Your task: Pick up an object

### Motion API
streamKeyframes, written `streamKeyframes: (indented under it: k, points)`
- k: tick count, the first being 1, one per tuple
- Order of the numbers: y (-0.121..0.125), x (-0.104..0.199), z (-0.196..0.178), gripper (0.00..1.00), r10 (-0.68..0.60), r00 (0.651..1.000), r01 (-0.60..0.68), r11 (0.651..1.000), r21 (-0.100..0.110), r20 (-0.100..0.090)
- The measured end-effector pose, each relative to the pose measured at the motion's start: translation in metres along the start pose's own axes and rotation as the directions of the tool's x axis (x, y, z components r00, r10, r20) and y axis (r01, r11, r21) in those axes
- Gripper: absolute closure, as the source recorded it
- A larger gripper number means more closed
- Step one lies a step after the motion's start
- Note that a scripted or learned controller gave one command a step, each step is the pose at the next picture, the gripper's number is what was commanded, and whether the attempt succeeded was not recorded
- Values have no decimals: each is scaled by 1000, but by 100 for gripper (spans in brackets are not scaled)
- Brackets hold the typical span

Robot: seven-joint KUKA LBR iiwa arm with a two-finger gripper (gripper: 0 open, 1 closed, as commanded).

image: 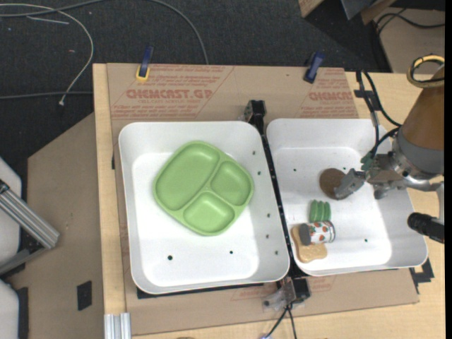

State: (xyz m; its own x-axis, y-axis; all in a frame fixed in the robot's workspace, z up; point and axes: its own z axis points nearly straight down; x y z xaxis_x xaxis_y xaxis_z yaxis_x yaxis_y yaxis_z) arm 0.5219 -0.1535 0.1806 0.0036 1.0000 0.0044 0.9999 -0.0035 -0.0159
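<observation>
The jaws (351, 183) reach in from the right over the right white bin (367, 141), low above its floor; whether they are spread or pressed together cannot be told from this angle. Their dark tips sit at the right edge of a round brown disc-shaped object (330, 181), which lies on the bin floor towards the middle of the bin. Whether the tips touch the disc cannot be told.

Just below the disc, nearer the front of the same bin, lies a small green ribbed object (319, 210). Touching its lower end is a small white cup-like object with red and green markings (323, 231). Beside that, to the left and front, lies a tan flat piece shaped like a biscuit (308, 245), close to the bin's left wall.

The grey arm with the orange-brown band (427, 129) stands over the right rim of this bin.

The left white bin (141, 161) sits side by side with the right one, their walls touching along the middle. It holds a light green plastic plate with three compartments (203, 187), lying flat and turned at a slant, in the middle of the bin.

Both bins rest on a cardboard-covered counter (183, 90), with two blue clamps (145, 62) on its far edge.
</observation>
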Motion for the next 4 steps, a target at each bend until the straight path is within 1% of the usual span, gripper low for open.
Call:
streamKeyframes:
  k: [1, 2, 3, 4]
  points:
    - [3, 0, -7, 0, -4, 1000, 4, 1000, -14, 3]
    - [-2, -4, 37, 0, -3, 1000, 3, 1000, -9, 1]
    - [2, -4, 85, 0, -1, 1000, 1, 1000, -20, 1]
    - [4, -2, 70, 100, -4, 1000, 4, 1000, -27, 0]
